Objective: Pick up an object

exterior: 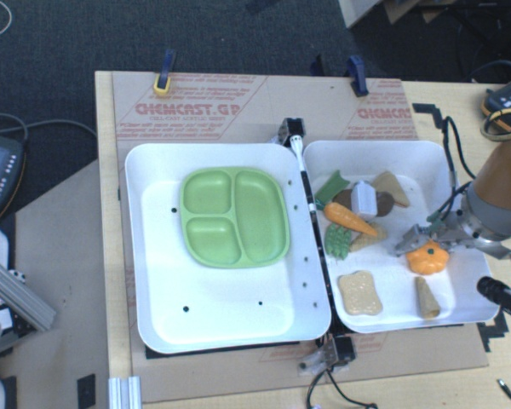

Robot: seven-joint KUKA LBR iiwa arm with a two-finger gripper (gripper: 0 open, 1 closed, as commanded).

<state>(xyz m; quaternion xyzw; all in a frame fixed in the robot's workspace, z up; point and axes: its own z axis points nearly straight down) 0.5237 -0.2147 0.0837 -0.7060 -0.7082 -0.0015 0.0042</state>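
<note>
A pale green divided tray (235,217) lay in the white left bin (153,254), the white right bin (392,156) held an orange carrot (350,218), a small orange pumpkin (427,259) and a tan bread slice (359,293), and the worktop (111,143) was light brown with red lettering.

We see small orange pumpkin (427,260) in right bin, near its right wall, upright, short green stem on top. Carrot (350,218) lies aslant at bin's left-centre, touching green leafy piece (337,241) below it. Bread slice (359,293) flat near front wall. Tan wedge (426,297) beside it, just below pumpkin.
</note>
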